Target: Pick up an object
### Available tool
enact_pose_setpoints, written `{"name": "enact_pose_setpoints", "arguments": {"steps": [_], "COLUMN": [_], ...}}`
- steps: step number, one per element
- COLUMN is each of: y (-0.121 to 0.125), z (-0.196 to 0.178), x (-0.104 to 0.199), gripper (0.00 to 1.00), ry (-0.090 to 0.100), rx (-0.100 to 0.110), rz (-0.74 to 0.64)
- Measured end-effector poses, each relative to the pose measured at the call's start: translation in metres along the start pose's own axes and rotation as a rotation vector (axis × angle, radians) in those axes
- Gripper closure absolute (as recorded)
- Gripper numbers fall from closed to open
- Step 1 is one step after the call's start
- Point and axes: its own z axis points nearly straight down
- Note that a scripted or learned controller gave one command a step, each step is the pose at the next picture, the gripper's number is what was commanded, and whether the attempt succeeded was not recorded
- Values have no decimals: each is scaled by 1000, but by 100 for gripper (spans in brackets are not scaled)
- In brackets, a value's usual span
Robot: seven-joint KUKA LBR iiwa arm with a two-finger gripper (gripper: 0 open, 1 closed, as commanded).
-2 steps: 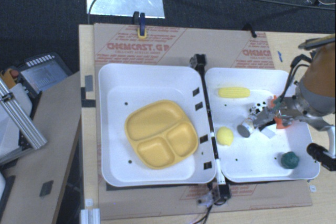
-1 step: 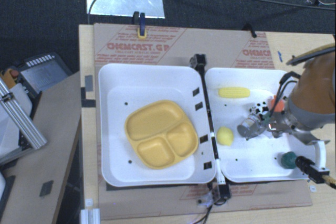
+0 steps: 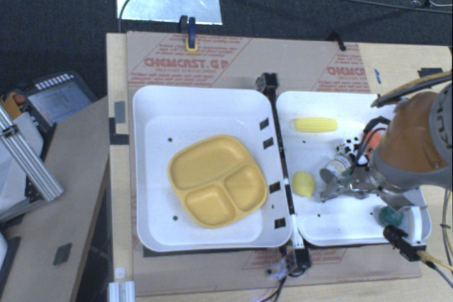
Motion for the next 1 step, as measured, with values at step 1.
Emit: {"name": "enact_pose_setpoints", "arguments": {"steps": [1], "y": [1], "z": [1], "x": [0], "gripper": [0], "ry": [-1], "rx": [-4], "rz": [0]}}
